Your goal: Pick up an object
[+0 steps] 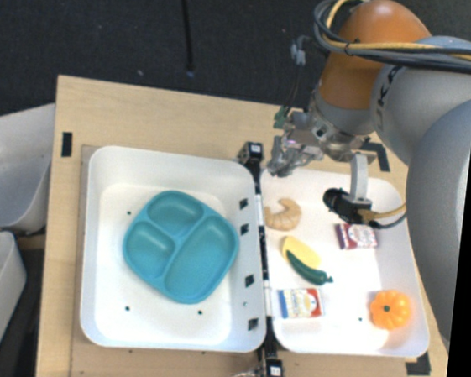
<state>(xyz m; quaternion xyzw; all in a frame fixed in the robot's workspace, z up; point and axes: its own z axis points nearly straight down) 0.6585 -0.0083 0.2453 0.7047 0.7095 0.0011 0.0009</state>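
The gripper [284, 165] is hanging at the right bin's [374, 347] far-left corner; I cannot tell its state. The croissant [283, 213] is lying near it, so descending here risks striking the rim.

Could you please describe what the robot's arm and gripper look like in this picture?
The arm is built of bulky, rounded, smooth grey segments, with a glossy orange band above the wrist. Yellow and black cables loop over the top of that band. Below it sits a cluttered metallic grey gripper assembly with small dark fittings. A dark block-shaped attachment on a pale bracket hangs beside it.
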